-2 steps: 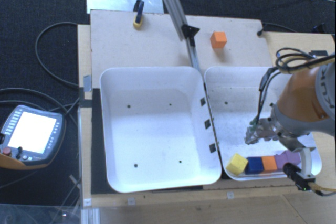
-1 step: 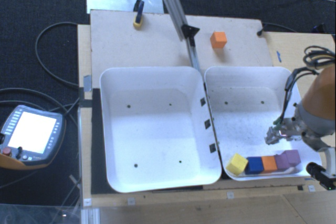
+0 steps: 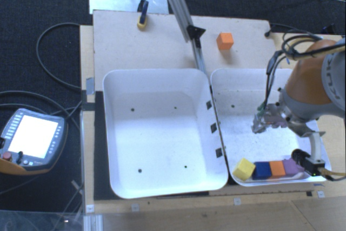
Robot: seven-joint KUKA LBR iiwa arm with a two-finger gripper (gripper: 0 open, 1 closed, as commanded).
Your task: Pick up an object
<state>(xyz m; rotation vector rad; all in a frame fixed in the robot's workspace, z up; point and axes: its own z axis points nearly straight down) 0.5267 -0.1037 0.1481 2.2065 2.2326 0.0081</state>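
- Grey arm (image 3: 316,86) in from the right, orange band showing bright above the wrist, cables looping over the top of it
- The hand (image 3: 259,124) hangs over the right bin (image 3: 238,84), roughly mid-bin, pointing toward the divider side; it's a blur of grey metal from up here, so whether it's spread or pinched I cannot tell, and nothing shows gripped in it
- Down along the near wall of that bin, four blocks in a tight row: yellow block (image 3: 244,169) tipped at an angle on the left end, blue block (image 3: 262,170) touching it, orange block (image 3: 277,168) next, purple block (image 3: 292,166) on the right end
- The row sits nearer the camera than the hand, well apart from it; a black fitting (image 3: 304,161) on the arm's lower side hangs right by the purple end, crowding that corner
- Left bin (image 3: 116,132) sits flush against the right one, rims touching along the middle
- Back on the worktop (image 3: 162,40), a second orange cube (image 3: 225,40) stands alone outside the bins, behind the right one
- A metal pole (image 3: 178,0) slants down from the top to the gap between the bins; a small yellow-and-black clamp (image 3: 142,14) lies further left
- Off the worktop at far left, the teach pendant (image 3: 30,140) with its screen lit, cable curling behind it
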